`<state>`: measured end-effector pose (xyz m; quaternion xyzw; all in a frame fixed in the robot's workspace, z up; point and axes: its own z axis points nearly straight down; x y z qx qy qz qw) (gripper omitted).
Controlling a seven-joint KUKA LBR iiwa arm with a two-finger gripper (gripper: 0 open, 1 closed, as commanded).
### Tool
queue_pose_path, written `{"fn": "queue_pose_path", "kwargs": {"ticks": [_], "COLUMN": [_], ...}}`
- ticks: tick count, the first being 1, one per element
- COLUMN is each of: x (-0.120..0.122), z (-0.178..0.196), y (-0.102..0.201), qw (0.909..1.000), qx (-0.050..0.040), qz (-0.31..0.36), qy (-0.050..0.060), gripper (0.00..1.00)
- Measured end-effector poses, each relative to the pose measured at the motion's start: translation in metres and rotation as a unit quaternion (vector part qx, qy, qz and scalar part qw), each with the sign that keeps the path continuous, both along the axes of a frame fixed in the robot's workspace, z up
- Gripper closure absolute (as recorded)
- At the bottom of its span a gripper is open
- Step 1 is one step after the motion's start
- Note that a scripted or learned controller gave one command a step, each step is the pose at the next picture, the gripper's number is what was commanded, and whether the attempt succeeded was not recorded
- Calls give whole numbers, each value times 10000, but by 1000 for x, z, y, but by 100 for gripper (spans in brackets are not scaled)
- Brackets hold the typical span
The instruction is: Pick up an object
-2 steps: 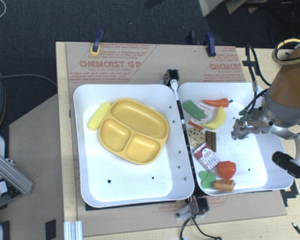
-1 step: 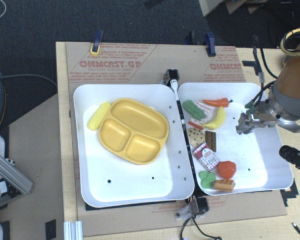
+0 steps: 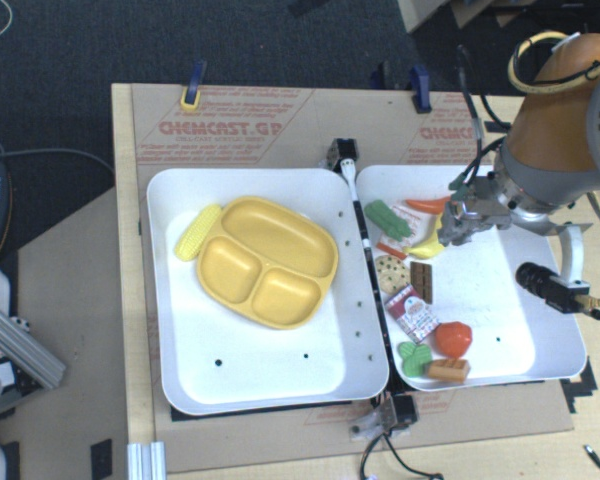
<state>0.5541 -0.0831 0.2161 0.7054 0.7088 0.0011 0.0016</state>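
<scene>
A tan bench [image 3: 280,118] printed with red lettering stands on dark carpet, with two shallow white bins side by side on it. The left bin [image 3: 270,368] holds a yellow divided tray [image 3: 267,260], tilted a little across the bin, and a yellow corn cob [image 3: 198,231] lies touching the tray's upper left edge. The right bin [image 3: 520,348] carries a cluster of small toy foods along its left side: a green piece [image 3: 388,217] and an orange carrot-like piece [image 3: 425,206] near the top, a yellow piece [image 3: 427,248] just below them, a speckled cracker [image 3: 390,269], a dark brown bar [image 3: 421,281], a red and white packet [image 3: 416,317], a red tomato [image 3: 454,339], a green leafy piece [image 3: 414,356] and a small brown sausage-like piece [image 3: 447,370] near the bottom rim. The grey arm reaches in from the right, and its gripper [image 3: 458,224] sits low over the upper part of the right bin, just beside the yellow piece and the carrot; whether it is wide, narrow or gripping anything cannot be told from this angle
</scene>
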Motion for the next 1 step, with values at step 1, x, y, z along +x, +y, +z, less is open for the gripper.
{"fn": "queue_pose_path", "kwargs": {"ticks": [1], "x": [36], "z": [13], "y": [40], "qw": [10000], "qx": [3], "qz": [2], "qy": [-7], "gripper": [100]}}
